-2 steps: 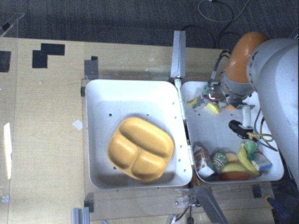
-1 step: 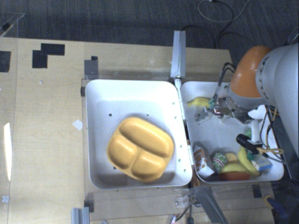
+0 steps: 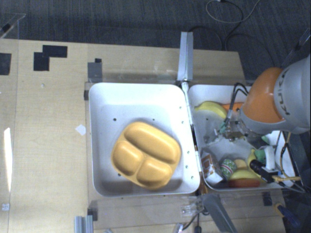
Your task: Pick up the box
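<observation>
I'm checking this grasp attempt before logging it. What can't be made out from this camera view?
- Gripper: fingers too small and blurred in the camera view to tell their state.
- The box: no item in the right bin reads clearly as one; the arm covers part of the clutter.
- Bin's right side: hidden under the arm.

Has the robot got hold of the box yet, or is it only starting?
Nothing looks finished. The gripper hangs low over the right bin, among a banana and other small items. A brown box lies at that bin's near left corner, untouched. Reaching, gripping and lifting it are all left. The left bin holds a yellow tray.
</observation>
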### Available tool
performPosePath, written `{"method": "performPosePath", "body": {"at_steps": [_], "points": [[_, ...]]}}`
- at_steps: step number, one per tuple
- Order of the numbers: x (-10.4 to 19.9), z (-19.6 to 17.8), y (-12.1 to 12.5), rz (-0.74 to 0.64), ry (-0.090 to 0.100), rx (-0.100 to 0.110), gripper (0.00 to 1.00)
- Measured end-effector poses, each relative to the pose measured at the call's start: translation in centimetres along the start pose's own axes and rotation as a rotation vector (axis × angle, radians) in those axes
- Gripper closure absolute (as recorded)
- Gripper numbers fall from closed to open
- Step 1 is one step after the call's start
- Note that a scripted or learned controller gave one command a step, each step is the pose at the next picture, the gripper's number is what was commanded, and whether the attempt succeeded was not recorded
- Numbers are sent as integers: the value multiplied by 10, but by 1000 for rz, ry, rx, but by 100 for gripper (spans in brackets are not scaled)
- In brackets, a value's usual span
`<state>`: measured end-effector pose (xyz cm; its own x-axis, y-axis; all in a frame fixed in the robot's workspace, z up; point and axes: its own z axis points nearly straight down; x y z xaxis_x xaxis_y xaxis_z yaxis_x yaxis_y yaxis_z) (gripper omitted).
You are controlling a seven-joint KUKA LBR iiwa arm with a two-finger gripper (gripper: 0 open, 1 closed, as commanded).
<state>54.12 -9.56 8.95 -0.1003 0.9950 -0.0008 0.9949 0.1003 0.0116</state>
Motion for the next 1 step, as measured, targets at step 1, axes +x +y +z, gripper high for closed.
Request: {"method": "performPosePath", "body": {"at_steps": [1], "points": [[12,-1,-44,56,-2,-6,0]]}}
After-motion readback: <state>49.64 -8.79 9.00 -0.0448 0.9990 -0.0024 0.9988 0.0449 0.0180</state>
